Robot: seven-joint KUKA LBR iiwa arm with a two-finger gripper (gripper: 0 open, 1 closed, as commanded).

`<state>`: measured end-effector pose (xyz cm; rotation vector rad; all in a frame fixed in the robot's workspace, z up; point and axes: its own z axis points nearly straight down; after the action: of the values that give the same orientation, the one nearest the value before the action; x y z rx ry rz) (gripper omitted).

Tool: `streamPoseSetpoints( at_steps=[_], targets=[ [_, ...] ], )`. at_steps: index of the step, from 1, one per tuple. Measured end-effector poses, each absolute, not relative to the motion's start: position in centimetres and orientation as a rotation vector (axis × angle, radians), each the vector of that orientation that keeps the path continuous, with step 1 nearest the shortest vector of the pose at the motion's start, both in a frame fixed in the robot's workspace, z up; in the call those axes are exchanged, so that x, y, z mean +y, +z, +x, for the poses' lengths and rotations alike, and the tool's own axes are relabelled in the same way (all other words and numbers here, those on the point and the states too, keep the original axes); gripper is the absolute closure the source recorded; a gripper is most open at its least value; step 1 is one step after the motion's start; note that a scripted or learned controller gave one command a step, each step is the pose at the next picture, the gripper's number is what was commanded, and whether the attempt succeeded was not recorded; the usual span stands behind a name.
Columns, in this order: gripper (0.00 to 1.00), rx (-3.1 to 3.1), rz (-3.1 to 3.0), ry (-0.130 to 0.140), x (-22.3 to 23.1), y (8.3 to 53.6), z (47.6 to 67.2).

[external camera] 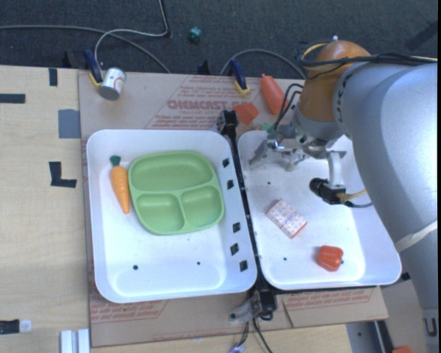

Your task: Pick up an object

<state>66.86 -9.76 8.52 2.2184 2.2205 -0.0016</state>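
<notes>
The jaws [281, 151] hover low in the right bin [353, 271], open or closed I cannot tell. The pink block [287, 218] lies just beyond them, the red pepper [329, 257] farther off. A descent here likely grips nothing.

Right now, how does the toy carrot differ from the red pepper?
The carrot is long, orange and lies in the left bin beside the green plate. The red pepper is short, rounder and sits in the right bin. Both look like toy vegetables, apart from the gripper.

robot lab: taped bench [29, 197], clamped bins [162, 271], loose cables [132, 39].
</notes>
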Motion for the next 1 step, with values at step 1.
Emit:
streamPoseSetpoints(
  at_steps=[1],
  targets=[
    [0.00,2.220,2.219,-0.002,-9.67,8.52,66.86]
  ],
)
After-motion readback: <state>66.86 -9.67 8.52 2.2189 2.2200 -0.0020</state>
